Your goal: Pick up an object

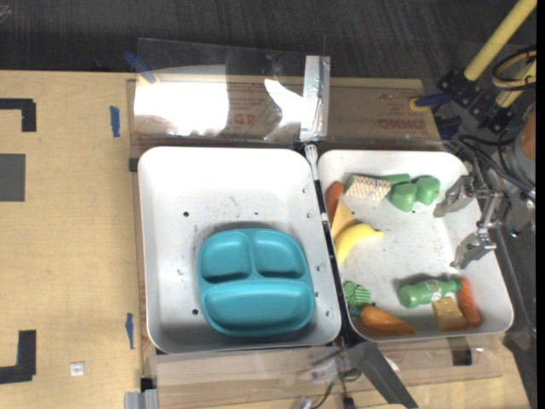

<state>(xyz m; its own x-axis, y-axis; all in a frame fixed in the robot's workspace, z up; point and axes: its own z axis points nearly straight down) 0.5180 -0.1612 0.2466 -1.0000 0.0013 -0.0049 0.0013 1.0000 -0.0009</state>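
The left bin [162, 228] carries a teal divided plate [254, 281]. To its right, the other bin [426, 335] holds a banana [353, 239], carrot [387, 319] and green pieces. My hand [467, 227] hovers at that bin's far edge, fingers spread, pinching nothing.

The arm [530, 173] behind the gripper [467, 220] is cut off at the frame's edge, its fingertips too small to read.
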